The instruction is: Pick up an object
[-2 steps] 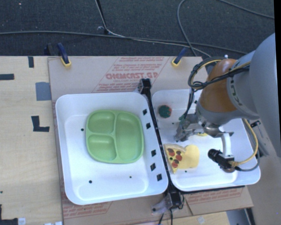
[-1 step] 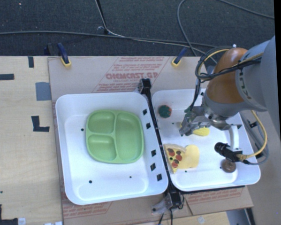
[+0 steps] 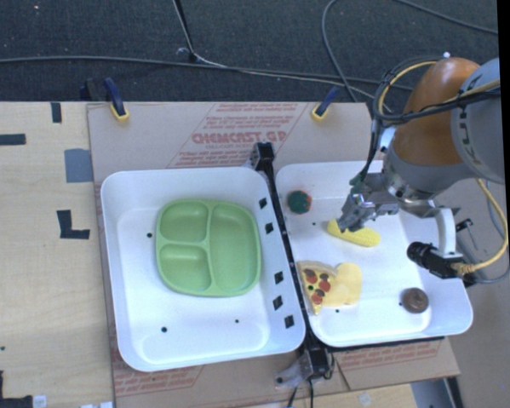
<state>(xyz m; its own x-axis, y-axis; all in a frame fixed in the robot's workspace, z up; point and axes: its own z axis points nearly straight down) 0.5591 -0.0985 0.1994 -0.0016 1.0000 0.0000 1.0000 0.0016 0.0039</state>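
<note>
While poised at yellow banana [image 3: 355, 235], beside green ball [image 3: 299, 202]: gripper [image 3: 355, 218], finger opening indiscernible, grasp unconfirmed; approach stage, closing then lifting judged next.

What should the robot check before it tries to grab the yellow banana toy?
1. Gripper right over the banana: ok.
2. Banana lying flat in the right bin, away from the walls: ok.
3. Pizza slice clear of the banana: ok.
4. Green ball out of the way: ok.
5. Banana between the gripper's fingers: cannot tell.
</note>
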